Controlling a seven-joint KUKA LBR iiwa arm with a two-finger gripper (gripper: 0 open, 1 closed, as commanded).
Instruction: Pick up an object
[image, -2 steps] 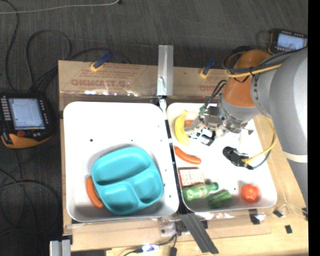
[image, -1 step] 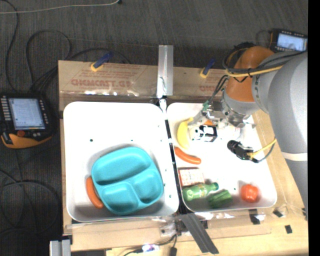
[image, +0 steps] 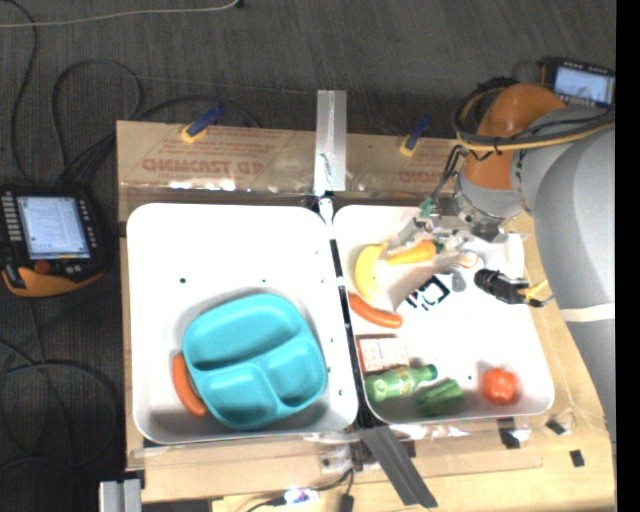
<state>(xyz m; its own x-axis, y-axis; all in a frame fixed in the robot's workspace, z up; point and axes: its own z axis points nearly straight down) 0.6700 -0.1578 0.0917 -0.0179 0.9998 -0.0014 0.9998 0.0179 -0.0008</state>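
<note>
My gripper (image: 436, 244) hangs over the far part of the right bin (image: 530, 340), below the orange-banded wrist (image: 497, 150). A small orange-yellow piece (image: 408, 254) shows right at its tip, beside a yellow banana (image: 368, 268). Whether the piece is gripped or lying in the bin is unclear. Nearer the front lie an orange sausage (image: 375, 312), a white card with a black mark (image: 430, 293), a small red and white box (image: 380, 352), a green bottle (image: 400, 382), a dark green vegetable (image: 440, 397) and a red tomato (image: 500, 385).
The left bin (image: 160, 250) holds a blue divided plate (image: 255, 360) with an orange sausage (image: 186, 385) at its left side. A raised wall (image: 335, 290) divides the bins. The grey arm (image: 585, 220) covers the right edge. A tablet (image: 48, 232) lies on the floor at the left.
</note>
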